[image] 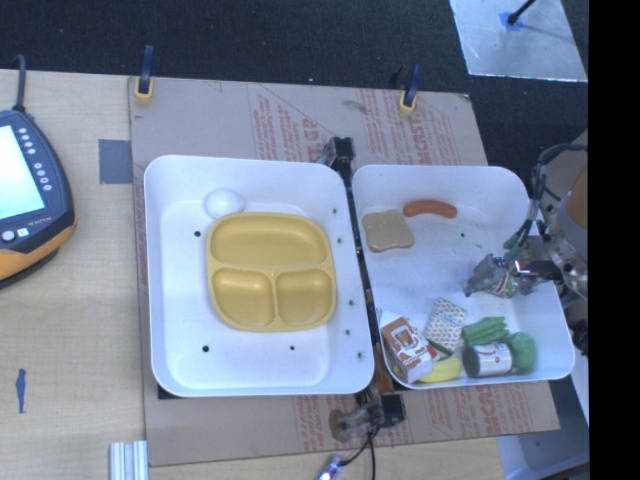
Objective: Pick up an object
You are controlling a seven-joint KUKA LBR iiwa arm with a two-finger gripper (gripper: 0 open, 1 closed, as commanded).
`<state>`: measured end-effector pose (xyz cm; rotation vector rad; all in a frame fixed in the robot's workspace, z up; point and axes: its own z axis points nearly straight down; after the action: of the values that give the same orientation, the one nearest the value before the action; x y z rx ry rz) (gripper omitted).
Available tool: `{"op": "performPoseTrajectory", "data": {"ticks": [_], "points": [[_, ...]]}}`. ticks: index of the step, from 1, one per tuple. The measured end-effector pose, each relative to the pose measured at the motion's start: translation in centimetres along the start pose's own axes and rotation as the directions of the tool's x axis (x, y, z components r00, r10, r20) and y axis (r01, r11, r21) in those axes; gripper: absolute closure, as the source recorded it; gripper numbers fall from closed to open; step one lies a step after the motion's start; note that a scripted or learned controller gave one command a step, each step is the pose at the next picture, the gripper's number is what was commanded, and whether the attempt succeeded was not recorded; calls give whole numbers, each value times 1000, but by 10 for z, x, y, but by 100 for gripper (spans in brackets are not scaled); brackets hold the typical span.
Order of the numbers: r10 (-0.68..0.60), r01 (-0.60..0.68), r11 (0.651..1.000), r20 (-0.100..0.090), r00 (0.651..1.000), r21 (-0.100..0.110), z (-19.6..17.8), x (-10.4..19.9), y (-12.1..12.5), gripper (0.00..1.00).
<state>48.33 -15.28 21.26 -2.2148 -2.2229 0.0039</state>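
In the right bin lie a sausage, a slice of toast, a patterned packet, an orange and white carton, a banana, a green vegetable piece and a can with a green end. My gripper hangs low over the bin's right half, above the green piece and the can, reaching in from the right edge. Its fingertips point left toward the bin's middle, over bare bin floor.
The left bin holds a yellow divided tray and a small white round object. A teach pendant rests at the bench's left. Clamps pin the cardboard at the back.
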Motion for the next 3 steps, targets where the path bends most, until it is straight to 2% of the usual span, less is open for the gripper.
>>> {"op": "performPoseTrajectory", "data": {"ticks": [1, 2, 3], "points": [[-3, 3, 1000, 2, 1000, 2, 122, -40, 76, 0], [-2, 2, 1000, 1, 1000, 1, 121, -15, 22, 0], [-7, 7, 1000, 3, 1000, 1, 111, -16, 22, 100]]}}
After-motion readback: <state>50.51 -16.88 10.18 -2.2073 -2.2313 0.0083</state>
